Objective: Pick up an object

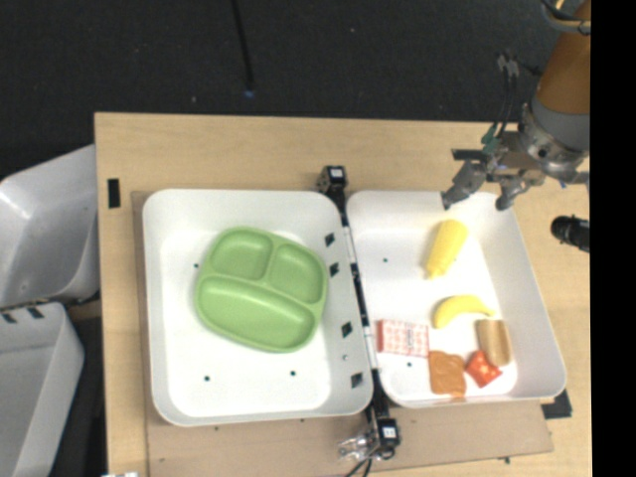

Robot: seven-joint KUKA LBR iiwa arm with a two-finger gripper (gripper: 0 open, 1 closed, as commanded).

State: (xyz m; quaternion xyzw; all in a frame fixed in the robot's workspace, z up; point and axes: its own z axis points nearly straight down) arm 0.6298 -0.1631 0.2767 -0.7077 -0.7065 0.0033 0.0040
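My gripper (484, 191) hangs open over the far right corner of the right bin (397, 222), with nothing between its fingers. Just below and left of it a yellow corn-like piece (443, 247) lies in that bin. Nearer the front lie a small banana (459, 309), a hot dog bun (493, 341), a red piece (482, 369), an orange toast-like piece (447, 374) and a red-and-white packet (402, 339).
The left bin (169, 296) holds a green divided plate (261, 288). A black clamp (333, 179) sits at the far end of the seam between the bins, another fitting (378, 433) at its near end. A white object (45, 227) stands off the bench's left side.
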